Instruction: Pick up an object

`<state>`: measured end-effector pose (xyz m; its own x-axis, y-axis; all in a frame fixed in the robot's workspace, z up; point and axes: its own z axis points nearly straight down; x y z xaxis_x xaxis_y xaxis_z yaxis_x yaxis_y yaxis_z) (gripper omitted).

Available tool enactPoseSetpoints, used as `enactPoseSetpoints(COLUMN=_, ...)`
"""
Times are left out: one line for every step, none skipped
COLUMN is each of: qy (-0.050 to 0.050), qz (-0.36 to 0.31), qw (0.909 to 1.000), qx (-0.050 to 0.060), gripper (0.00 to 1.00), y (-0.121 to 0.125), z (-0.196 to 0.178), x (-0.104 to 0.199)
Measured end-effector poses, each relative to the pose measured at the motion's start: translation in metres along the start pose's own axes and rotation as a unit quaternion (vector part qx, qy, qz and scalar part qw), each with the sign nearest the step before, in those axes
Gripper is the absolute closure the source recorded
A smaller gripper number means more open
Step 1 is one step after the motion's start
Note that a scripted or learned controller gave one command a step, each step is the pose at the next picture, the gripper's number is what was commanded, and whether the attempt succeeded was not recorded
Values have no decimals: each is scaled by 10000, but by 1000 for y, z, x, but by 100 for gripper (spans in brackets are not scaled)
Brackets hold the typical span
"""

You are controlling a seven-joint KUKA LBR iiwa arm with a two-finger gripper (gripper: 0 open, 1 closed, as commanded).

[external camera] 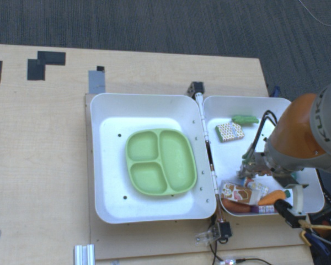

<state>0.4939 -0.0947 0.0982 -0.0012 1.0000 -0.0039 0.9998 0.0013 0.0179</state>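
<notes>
The arm reaches in from the right, its orange band over the right bin [220,112]. My gripper [250,173] hangs low in that bin, just above a clutter of small objects at the bin's front. That clutter includes a printed snack packet [235,192], a reddish-brown sausage-like piece [236,206], an orange carrot-like piece [273,197] and a purple stick [263,208]. Farther back lie a dotted sponge-like block [230,131] and a green pod-shaped toy [245,119]. The wrist hides the fingers.
The left bin [107,164] holds a light green three-compartment plate [160,162]. A metal clamp [197,88] sits at the back where the bins meet. Cables and a connector [218,233] trail off the bench's front edge. Dark tape marks [44,64] lie on the wooden bench at far left.
</notes>
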Motion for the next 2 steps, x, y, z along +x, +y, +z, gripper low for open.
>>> enactPoseSetpoints(qy=19, qz=-19, qw=10000, qx=61, gripper=100, y=79, z=-123, x=3)
enactPoseSetpoints(qy=15, qz=-11, qw=10000, qx=71, gripper=100, y=142, z=-126, x=-71)
